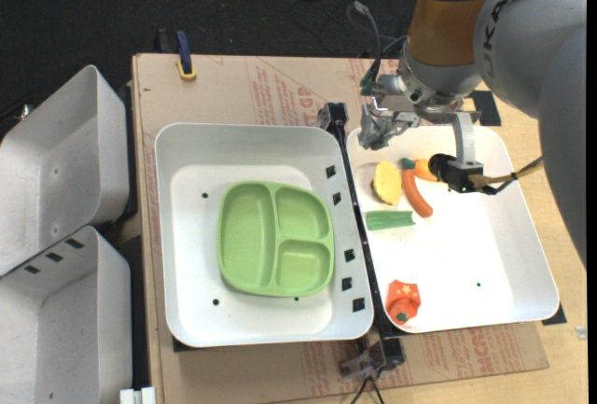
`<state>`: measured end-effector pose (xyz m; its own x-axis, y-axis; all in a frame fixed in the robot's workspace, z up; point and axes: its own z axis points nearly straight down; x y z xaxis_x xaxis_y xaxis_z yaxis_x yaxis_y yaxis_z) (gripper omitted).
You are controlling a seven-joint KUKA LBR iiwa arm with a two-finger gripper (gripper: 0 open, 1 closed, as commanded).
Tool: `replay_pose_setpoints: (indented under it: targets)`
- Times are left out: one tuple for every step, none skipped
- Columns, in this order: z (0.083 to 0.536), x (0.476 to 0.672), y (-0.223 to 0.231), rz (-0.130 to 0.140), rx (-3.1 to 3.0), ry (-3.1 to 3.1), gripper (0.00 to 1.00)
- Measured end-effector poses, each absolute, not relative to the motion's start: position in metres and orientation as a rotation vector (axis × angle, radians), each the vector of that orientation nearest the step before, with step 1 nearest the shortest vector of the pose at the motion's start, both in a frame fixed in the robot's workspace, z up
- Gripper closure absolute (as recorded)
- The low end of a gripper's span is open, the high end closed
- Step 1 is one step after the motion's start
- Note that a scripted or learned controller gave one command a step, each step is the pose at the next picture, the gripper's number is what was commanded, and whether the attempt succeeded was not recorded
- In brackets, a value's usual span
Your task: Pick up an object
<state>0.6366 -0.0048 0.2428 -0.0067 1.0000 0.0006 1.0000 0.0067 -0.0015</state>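
Observation:
My gripper (376,137) hangs over the far left corner of the right bin (466,295), just above and left of a yellow banana-like piece (386,182). Nothing shows between its fingers. Right of the yellow piece lies an orange carrot-shaped stick (418,193), with another orange item (425,170) behind it. Below them rests a flat green piece (390,219). Near the bin's front left corner sits a red and orange pepper-like toy (404,299).
The left bin (187,160) holds a green divided plate (276,238). Black clips line the wall between the two bins. Two white tubs (56,160) stand off the bench at the left. The bench's brown board (261,85) runs behind the bins.

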Motion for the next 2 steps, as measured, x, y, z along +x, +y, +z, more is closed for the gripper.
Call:
replay_pose_setpoints:
  targets:
    - [0.233,0.647,0.044,-0.002,-2.213,-2.229,1.0]
    - [0.238,0.645,0.091,-0.003,-2.213,-2.23,1.0]
